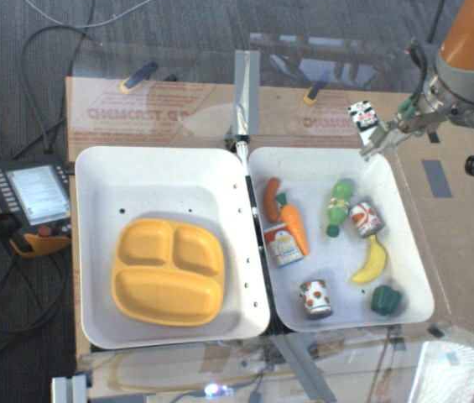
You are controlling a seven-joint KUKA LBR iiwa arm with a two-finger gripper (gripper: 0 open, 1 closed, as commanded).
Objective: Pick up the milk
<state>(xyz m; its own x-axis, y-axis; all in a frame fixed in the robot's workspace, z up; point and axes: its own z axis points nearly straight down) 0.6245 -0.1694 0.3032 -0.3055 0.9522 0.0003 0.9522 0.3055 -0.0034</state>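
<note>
The milk (pixel 362 114) is a small white carton with black cow patches. It hangs above the back rim of the right bin (pixel 411 225), near that bin's far right corner. My gripper (pixel 372 133) reaches in from the upper right under the orange band, its slim fingers (pixel 388 134) slanting down to the left. The carton sits at their tips, held between them and lifted off the bin floor.
The right bin holds a sausage (pixel 271 197), a carrot (pixel 294 227), a red-and-white box (pixel 283 246), a green bottle (pixel 338 206), a red can (pixel 366 219), a banana (pixel 372 261), a green pepper (pixel 385 300) and another can (pixel 315 298). A yellow divided tray (pixel 169 269) lies in the left bin (pixel 102 183).
</note>
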